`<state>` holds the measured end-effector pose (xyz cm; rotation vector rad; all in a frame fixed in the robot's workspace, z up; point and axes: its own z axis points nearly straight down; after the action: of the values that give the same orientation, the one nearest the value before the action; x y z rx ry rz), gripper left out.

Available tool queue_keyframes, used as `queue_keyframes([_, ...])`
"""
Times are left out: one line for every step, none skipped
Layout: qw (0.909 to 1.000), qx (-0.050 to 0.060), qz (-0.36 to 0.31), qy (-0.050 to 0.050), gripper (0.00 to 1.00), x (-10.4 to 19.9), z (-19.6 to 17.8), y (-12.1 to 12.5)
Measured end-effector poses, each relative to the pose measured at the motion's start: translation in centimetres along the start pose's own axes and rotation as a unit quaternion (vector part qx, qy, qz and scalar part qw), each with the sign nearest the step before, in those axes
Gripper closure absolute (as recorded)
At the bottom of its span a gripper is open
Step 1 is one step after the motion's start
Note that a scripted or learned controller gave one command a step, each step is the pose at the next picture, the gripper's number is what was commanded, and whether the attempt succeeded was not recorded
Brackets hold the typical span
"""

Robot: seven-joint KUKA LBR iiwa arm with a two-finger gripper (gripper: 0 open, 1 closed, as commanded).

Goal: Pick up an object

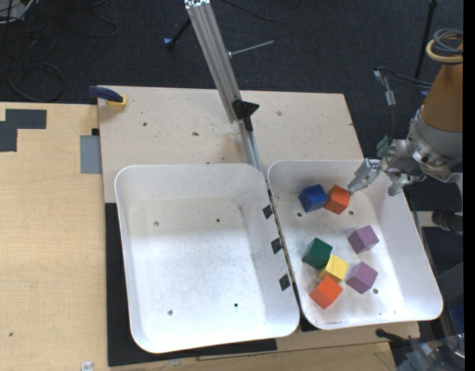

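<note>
- In the camera view we saw the grey arm (pixel 442 122) reaching in from the right, its orange band above the wrist, with the gripper (pixel 380 178) over the upper right part of the right bin (pixel 422 284).
- One finger (pixel 363 178) pointed down and left toward the orange cube (pixel 339 199); the other finger (pixel 395 185) sat well to its right, so we read the claw as spread apart, with nothing between the fingers.
- The tip of the left-pointing finger was just beside the orange cube's upper right corner; we could not tell whether it touched.
- The orange cube lay in the upper part of the right bin, touching or nearly touching a blue cube (pixel 313 198) on its left.
- Lower in the same bin we saw a purple cube (pixel 363 239) by itself, and below it a cluster: a green cube (pixel 317 253), a yellow cube (pixel 335 267) just beside it, a second orange cube (pixel 326 291) at the bottom, and a second purple cube (pixel 361 277) to the right.
- The left bin (pixel 144 184) sat side by side with the right one, on the bench (pixel 44 230).
- A slanted aluminium bar (pixel 218 60) rose from behind the two bins.
</note>
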<state>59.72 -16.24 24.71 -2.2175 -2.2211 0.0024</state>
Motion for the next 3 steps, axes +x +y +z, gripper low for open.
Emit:
queue_keyframes([1.0000,0.000,0.000,0.000,0.00,0.0,0.0,0.0])
queue_keyframes([1.0000,0.003,0.001,0.000,0.00,0.0,6.5,0.2])
queue_keyframes([1.0000,0.003,0.002,0.000,0.00,-0.5,11.4,-0.7])
